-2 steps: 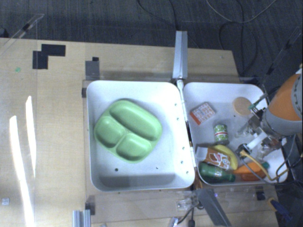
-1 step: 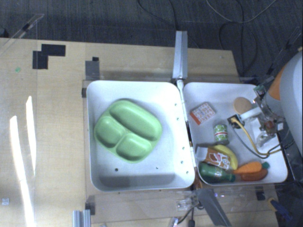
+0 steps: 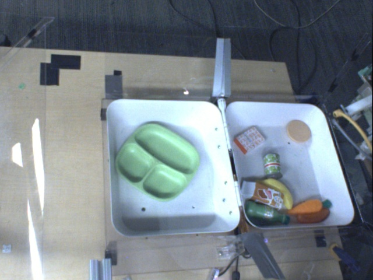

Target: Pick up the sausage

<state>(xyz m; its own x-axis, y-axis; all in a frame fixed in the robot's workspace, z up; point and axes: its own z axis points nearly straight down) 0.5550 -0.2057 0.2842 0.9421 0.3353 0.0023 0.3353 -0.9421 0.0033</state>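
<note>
tray, green, divided, in view-left bin; can, banana, carrot clustered toward front of view-right bin; gripper state: cannot tell

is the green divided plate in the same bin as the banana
No, the green divided plate sits in the left bin, while the banana lies in the right bin.
</note>
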